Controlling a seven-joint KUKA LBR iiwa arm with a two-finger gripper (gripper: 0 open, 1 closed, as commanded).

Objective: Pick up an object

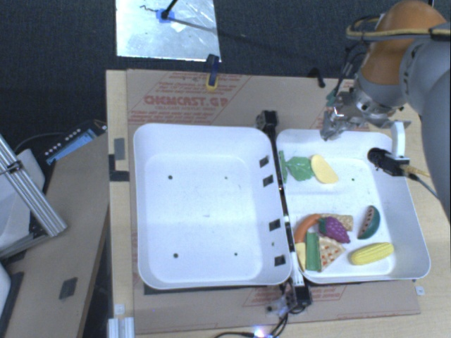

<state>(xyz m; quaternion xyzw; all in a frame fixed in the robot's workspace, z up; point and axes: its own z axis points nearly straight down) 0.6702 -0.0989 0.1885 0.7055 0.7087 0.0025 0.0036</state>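
Observation:
My gripper [331, 130] hangs over the far edge of the right bin [409, 217], above and a little behind the pale yellow slice [323, 169], with nothing seen between its fingers. Beside that slice lies a green leafy piece [299, 167]. Nearer the front of the same bin lie an orange carrot [305, 226], a purple grape bunch [334, 229], a pizza slice [327, 248], a green stick [313, 251], a watermelon wedge [369, 221] and a yellow corn cob [371, 253].
The left bin [204, 203] sits beside the right one, joined by a black clipped divider [276, 189]. A shiny sheet [168, 18] lies on the dark floor at the back. A yellow and blue clamp [212, 72] stands at the board's far edge.

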